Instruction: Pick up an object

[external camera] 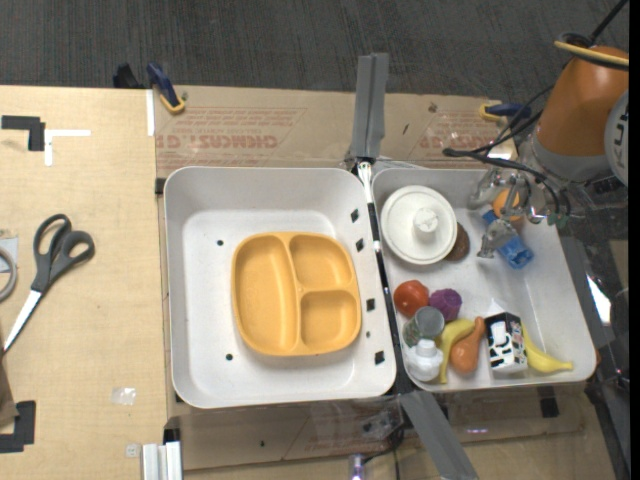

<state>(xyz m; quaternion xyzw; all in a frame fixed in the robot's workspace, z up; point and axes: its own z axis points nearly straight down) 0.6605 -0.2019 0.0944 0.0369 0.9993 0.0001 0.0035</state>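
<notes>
My gripper [498, 213] hangs over the upper right part of the right bin [570, 298], below the arm's orange band. A small blue block [516, 254] lies just under and right of it, and a small orange bit [503, 200] shows close against it. Left of the gripper sits a round white lid [424, 224]. Nearer the front lie a red tomato [410, 295], a purple piece [446, 301], a grey cup [428, 323], a white bottle [425, 354], an orange carrot [466, 348], a black-and-white box [505, 343] and a yellow banana [547, 360].
The left bin [190, 268] holds a yellow divided plate [297, 293]. Scissors [48, 256] lie on the wooden bench at far left. A blue clamp [165, 86] grips the cardboard behind the bins. A grey bar [370, 103] stands between the bins at the back.
</notes>
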